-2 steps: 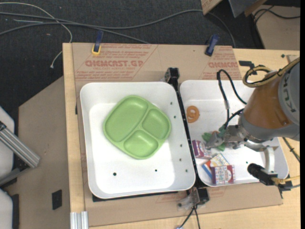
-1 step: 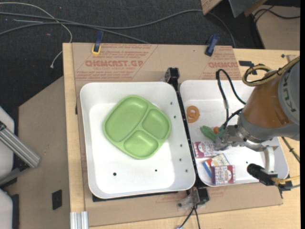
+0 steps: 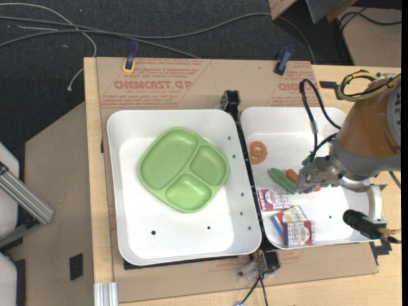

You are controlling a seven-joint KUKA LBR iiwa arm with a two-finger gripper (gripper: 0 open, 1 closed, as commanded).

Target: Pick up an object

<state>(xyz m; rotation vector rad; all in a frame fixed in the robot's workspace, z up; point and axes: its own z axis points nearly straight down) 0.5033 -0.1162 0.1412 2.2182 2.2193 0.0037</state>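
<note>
A green sectioned plate (image 3: pixel 184 169) lies flat at centre-left of the frame, turned diagonally in the left bin. In the right bin, right of centre, an orange ring (image 3: pixel 257 152) lies near the bin's left wall, with a green and orange carrot-like piece (image 3: pixel 281 176) just below it. Lower down, two small pink-and-white packets (image 3: pixel 275 200) (image 3: pixel 298 232) lie flat with a blue item (image 3: pixel 278 224) between them.

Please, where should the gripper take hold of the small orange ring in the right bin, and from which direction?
I would come straight down from above and close across the band of the orange ring. It lies flat on the right bin floor, so the sides offer little to grip. It sits apart from the green object, near the bin's left wall, so keep the fingers parallel to that wall.
</note>
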